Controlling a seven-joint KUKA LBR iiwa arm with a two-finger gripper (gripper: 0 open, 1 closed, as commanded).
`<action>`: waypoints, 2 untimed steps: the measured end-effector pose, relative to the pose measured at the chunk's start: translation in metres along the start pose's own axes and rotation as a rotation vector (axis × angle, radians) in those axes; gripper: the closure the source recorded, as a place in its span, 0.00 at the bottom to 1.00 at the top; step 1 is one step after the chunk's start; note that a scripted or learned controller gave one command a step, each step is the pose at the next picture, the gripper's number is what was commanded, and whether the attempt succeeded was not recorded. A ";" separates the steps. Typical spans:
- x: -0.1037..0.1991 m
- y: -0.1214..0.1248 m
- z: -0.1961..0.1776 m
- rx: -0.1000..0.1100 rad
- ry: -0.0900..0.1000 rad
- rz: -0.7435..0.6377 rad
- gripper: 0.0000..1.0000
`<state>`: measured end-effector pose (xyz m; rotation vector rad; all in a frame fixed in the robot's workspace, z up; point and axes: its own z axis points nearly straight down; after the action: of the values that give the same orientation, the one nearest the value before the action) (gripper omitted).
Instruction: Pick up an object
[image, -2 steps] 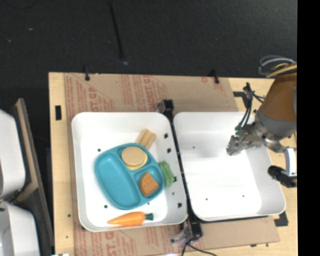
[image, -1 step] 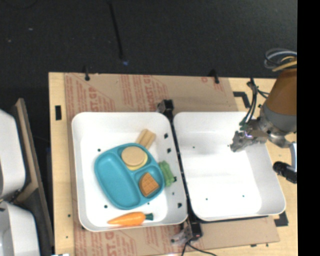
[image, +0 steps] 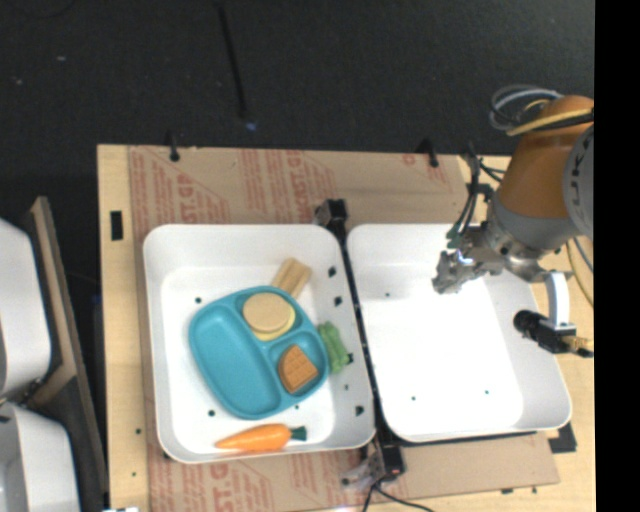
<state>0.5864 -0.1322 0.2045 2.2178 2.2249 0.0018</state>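
Camera view puts your gripper (image: 452, 272), finger state impossible to tell, over the right bin (image: 520, 405), so a descent risks missing the carrot (image: 260, 437).

One camera looks down at a slant from above the bench (image: 200, 180). Both bins sit mid-frame on it, seen from afar

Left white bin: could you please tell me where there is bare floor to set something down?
In the left white bin, bare floor runs along the top wall and down the left wall beside the blue plastic tray. The bottom is crowded by the orange toy carrot.
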 end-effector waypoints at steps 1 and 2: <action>0.055 0.016 -0.016 -0.001 0.000 -0.001 1.00; 0.107 0.022 -0.017 0.000 0.001 -0.001 1.00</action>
<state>0.6078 -0.0249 0.2216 2.2169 2.2264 0.0023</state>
